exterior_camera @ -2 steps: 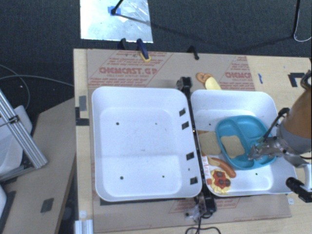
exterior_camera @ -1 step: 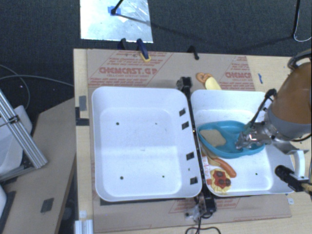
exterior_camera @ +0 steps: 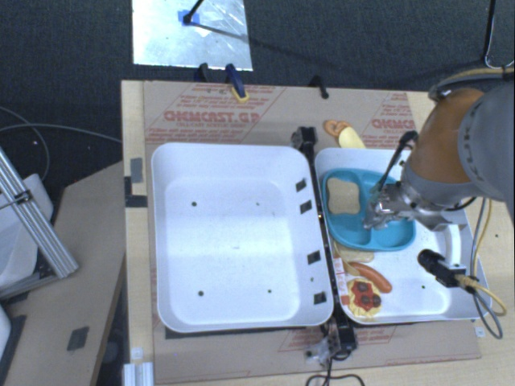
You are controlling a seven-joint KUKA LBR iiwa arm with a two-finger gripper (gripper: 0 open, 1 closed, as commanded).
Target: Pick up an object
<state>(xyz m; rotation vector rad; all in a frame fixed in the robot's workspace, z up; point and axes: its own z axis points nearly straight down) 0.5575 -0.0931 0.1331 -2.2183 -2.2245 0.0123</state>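
Camera view, from above at a slant: two shallow white bins side by side on a bench faced with printed cardboard (exterior_camera: 241, 107); the left bin (exterior_camera: 233, 155) fills the frame's centre, the right bin (exterior_camera: 438, 300) sits at centre right. The grey arm (exterior_camera: 483, 147) enters from the right edge, its orange band (exterior_camera: 438, 139) uppermost in the frame, and bends down and leftward into the right bin; the gripper (exterior_camera: 376, 215) is lowered over a blue dish (exterior_camera: 362, 232) lying in the upper half of that bin; whether its claw is open or closed cannot be told, nor whether it has hold of anything, since the wrist hides the tips. A tan slice, like toast (exterior_camera: 344, 197), lies in the dish's left part, beside the gripper. Toward the bin's lower left lie a red sausage-like toy (exterior_camera: 372, 277) and, just below it, a yellow piece with red spots (exterior_camera: 364, 298). A yellow banana-like toy (exterior_camera: 351, 138) rests on the cardboard just above the right bin. A black cable connector (exterior_camera: 438, 265) hangs at the bin's right side; a shiny square sheet (exterior_camera: 191, 22) lies on the dark floor at upper left.
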